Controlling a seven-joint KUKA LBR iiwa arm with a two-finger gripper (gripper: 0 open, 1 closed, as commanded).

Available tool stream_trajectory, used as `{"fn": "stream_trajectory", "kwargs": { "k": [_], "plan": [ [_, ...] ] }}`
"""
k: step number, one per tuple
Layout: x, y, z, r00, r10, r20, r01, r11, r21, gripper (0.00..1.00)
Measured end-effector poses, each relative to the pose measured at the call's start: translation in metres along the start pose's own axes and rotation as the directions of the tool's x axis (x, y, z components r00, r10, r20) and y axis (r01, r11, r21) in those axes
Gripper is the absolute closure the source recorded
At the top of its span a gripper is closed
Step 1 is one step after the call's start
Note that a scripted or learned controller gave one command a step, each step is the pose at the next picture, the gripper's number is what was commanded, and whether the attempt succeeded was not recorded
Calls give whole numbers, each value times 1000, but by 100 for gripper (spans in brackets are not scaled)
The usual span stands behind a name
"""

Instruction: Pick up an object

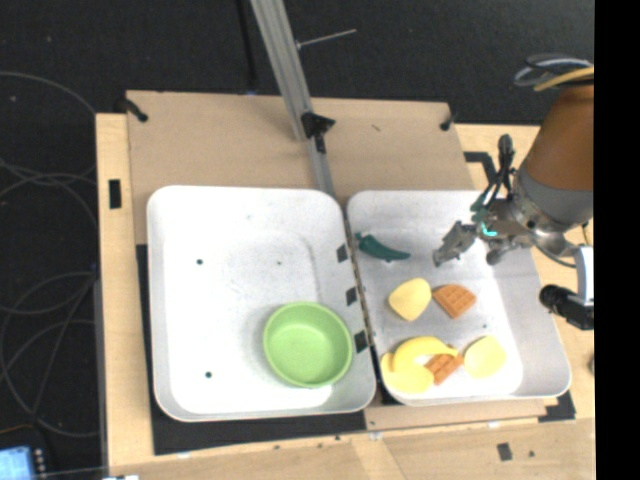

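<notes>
The gripper (pixel 471 247) hangs spread wide and unladen over the right bin's (pixel 530 313) far edge, beyond a waffle piece (pixel 453 300).

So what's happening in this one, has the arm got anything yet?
Not yet. The gripper hangs over the right bin with its jaws spread and nothing between them. Below it lie a yellow piece, an orange waffle-like piece and more yellow and orange pieces near the front edge; a dark green piece lies to its left. The left bin holds a green bowl.
</notes>
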State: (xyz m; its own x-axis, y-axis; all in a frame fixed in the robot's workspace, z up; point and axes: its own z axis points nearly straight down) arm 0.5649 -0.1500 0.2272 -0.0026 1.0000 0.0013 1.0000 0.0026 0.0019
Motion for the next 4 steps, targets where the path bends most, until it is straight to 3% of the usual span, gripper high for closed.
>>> {"fn": "stream_trajectory", "kwargs": {
  "k": [2,3,4],
  "plan": [
    [-3,8,87,1000,4,4,-4,1000,5,0],
    [-7,11,123,1000,5,11,-5,1000,-8,0],
    [-8,12,110,1000,9,9,-9,1000,-14,100]
  ]
}}
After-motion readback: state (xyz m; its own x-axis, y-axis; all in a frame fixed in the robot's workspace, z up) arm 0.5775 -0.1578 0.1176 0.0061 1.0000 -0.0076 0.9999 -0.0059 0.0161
